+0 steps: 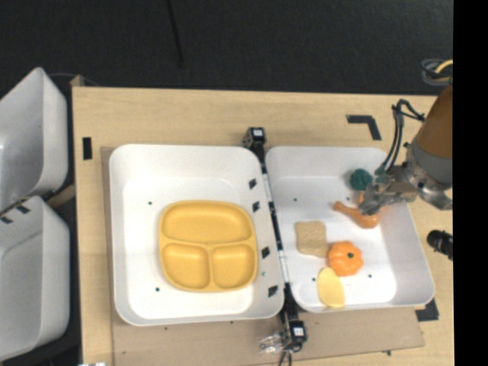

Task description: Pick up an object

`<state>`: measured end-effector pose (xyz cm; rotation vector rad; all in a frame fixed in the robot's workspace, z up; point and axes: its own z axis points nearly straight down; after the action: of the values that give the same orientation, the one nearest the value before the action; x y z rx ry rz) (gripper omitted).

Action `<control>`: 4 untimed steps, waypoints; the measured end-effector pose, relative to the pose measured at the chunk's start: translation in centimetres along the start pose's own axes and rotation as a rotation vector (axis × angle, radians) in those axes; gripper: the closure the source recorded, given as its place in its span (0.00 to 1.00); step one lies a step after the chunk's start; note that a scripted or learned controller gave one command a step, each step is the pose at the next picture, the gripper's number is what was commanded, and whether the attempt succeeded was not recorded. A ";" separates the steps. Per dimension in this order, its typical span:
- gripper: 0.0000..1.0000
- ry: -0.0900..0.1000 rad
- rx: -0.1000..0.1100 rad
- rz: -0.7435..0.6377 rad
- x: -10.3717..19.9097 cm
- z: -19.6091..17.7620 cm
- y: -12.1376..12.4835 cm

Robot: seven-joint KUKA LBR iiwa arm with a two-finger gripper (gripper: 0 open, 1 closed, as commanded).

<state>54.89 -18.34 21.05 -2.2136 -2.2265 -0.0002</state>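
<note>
1. Over the right bin [381, 296], near its far right side, the end effector [375, 201] hangs low from the grey arm [431, 151], which comes in from the right edge. How its grip stands I cannot tell; the wrist body hides that part.
2. Directly below the end effector lies an orange spoon-like piece [357, 215], its handle pointing away to the left. It looks like the likeliest target, since the tool sits right above it, but nothing shows it being gripped.
3. Just behind the end effector, towards the far wall, sits a small teal object [360, 178], close enough to get nudged on a descent.
4. Nearer the camera and to the left of the end effector are a tan bread slice [310, 237], a small orange pumpkin [345, 258] and a pale yellow piece [331, 289], loosely scattered and apart from one another, which leaves room for a grasp.
5. Well to the left of the end effector, the left bin [130, 280] holds a yellow divided plate [207, 244], lying flat in the middle.
6. Both bins rest side by side on the bench [191, 117].
</note>
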 end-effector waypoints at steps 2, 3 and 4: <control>1.00 0.000 -0.001 -0.002 10.0 -2.1 1.3; 1.00 0.000 0.002 -0.002 15.9 -1.4 1.8; 1.00 -0.001 0.001 -0.002 21.5 -0.7 3.1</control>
<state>57.90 3.15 21.74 -2.2112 -2.2286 0.0015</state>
